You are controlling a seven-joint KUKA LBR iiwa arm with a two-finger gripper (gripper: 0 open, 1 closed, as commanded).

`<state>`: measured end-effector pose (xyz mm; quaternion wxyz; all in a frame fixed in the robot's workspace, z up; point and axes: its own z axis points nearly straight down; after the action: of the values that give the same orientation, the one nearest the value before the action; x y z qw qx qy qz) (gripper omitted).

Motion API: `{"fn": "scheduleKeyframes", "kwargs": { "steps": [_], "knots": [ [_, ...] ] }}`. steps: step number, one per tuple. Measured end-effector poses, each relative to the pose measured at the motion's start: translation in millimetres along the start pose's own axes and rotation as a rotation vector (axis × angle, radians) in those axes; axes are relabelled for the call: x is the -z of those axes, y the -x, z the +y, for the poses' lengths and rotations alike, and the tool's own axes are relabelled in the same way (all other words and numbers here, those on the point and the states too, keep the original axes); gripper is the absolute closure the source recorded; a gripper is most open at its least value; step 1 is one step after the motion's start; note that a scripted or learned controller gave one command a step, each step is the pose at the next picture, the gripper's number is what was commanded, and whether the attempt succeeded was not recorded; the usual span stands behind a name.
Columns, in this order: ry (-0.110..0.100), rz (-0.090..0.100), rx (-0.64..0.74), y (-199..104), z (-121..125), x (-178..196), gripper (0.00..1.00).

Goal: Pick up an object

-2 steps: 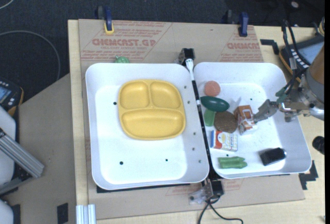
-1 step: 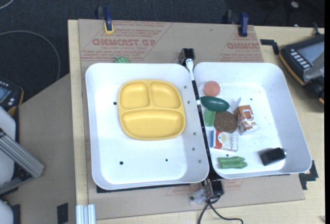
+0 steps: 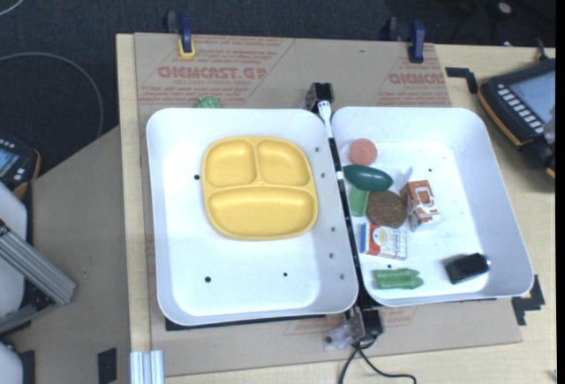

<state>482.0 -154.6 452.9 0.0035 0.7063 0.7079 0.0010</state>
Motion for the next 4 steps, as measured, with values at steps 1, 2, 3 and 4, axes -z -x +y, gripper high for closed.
{"fn": "scheduleKeyframes", "kwargs": {
  "steps": [1,2,3,4],
  "knots": [
    [-0.013,0.004,-0.008,53.6,-4.3,-71.4,1.00],
    [-0.012,0.007,0.002,3.2,-1.3,-136.8,1.00],
    [-0.001,-0.001,-0.006,53.6,-3.6,-116.7,1.00],
    [-0.012,0.008,0.003,-5.2,-3.8,-166.4,1.00]
  ]
}}
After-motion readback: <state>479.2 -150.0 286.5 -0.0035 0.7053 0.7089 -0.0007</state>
